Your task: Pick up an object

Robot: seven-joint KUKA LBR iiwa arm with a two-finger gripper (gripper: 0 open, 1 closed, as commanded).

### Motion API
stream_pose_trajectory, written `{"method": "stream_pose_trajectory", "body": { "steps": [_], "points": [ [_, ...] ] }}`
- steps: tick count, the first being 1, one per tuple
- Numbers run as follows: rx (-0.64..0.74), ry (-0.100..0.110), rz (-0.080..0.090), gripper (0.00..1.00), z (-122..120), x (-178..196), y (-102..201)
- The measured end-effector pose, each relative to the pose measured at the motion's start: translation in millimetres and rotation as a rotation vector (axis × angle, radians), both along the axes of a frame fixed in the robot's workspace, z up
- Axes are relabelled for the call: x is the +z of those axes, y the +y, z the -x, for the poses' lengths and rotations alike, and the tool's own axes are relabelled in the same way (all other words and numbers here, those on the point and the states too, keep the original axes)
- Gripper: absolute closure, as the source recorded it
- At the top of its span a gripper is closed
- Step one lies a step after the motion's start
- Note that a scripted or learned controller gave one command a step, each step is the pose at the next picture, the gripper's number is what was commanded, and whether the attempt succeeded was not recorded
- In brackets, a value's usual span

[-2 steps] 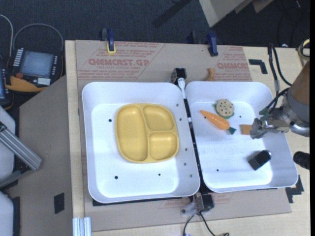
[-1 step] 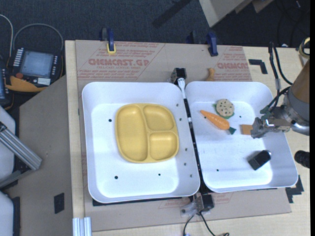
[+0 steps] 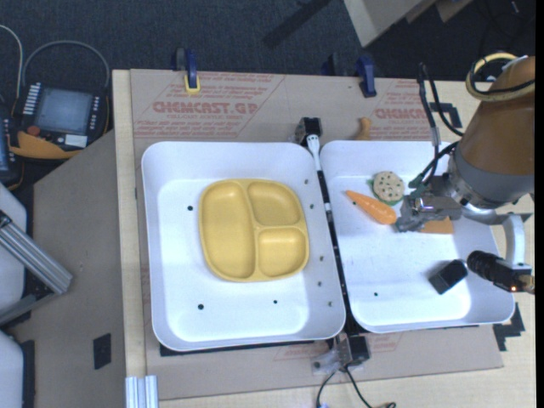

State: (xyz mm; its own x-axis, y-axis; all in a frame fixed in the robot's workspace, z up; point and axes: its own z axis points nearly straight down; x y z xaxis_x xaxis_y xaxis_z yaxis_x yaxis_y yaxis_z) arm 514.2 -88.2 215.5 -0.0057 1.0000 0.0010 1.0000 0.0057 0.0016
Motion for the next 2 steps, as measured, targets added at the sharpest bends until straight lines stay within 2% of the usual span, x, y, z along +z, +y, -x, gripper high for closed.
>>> {"method": "stream_pose_trajectory", "body": {
  "steps": [1, 2],
  "points": [
    [0.001, -0.002, 0.0, 1.0, -25.9, 9.0, 51.6],
    [0.0, 0.0, 0.0, 1.0, -37.7, -0.5, 99.7]
  ]
}}
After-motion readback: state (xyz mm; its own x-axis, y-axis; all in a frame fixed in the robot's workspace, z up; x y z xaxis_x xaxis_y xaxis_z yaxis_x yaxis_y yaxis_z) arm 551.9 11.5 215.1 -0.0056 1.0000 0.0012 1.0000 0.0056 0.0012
